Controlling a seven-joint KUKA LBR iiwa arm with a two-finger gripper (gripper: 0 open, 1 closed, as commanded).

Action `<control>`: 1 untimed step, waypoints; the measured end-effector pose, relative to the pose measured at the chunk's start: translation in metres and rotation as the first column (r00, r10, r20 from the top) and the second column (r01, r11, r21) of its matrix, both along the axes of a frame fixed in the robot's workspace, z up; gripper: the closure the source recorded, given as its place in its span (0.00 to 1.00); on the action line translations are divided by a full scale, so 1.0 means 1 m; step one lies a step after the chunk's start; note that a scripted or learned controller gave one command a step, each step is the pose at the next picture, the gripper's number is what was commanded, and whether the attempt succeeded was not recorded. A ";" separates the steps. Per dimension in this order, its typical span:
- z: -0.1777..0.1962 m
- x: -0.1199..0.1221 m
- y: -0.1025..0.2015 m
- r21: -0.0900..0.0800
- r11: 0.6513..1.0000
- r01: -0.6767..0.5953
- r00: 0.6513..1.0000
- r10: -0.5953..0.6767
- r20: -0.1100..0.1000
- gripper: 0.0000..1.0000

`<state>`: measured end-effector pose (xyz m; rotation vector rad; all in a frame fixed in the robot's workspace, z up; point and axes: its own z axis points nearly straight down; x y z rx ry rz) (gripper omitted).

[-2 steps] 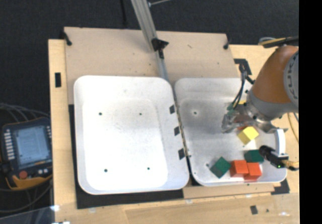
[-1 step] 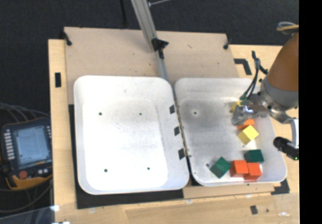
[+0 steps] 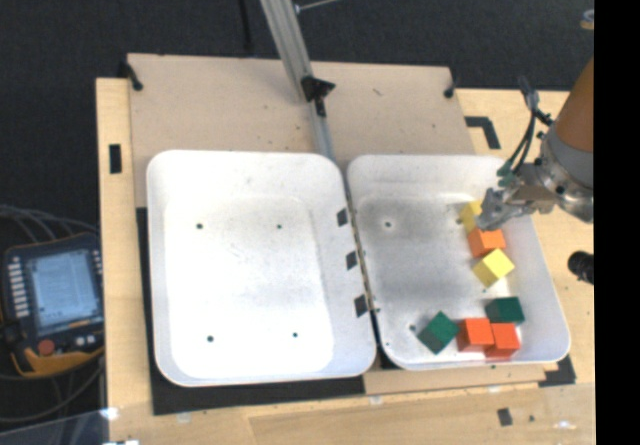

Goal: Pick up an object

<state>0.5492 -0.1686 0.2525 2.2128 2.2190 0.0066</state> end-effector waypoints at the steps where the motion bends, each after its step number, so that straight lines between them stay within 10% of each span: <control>1: 0.008 0.017 0.055 0.004 1.000 -0.006 1.000 0.006 -0.005 1.00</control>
